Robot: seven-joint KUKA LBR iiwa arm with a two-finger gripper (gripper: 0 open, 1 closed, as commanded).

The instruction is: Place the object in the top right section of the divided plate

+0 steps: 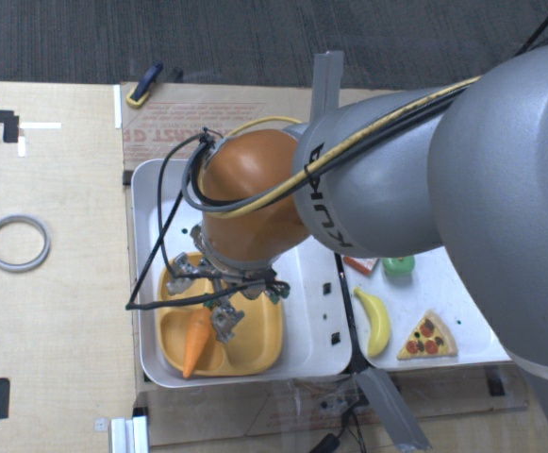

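Your claw (224,317) hangs over the yellow divided plate (259,343) in the left bin (146,253), right at the carrot (196,341); you cannot tell its state. The carrot lies across the plate's lower-left part. The wooden tabletop (57,347) carries a tape ring (14,242)

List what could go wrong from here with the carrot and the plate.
The carrot lies slanted across the yellow divided plate, apparently over a divider near its lower left, so it may settle in the wrong section. The hand hovers right at it; its dangling black cable could drag across the plate.
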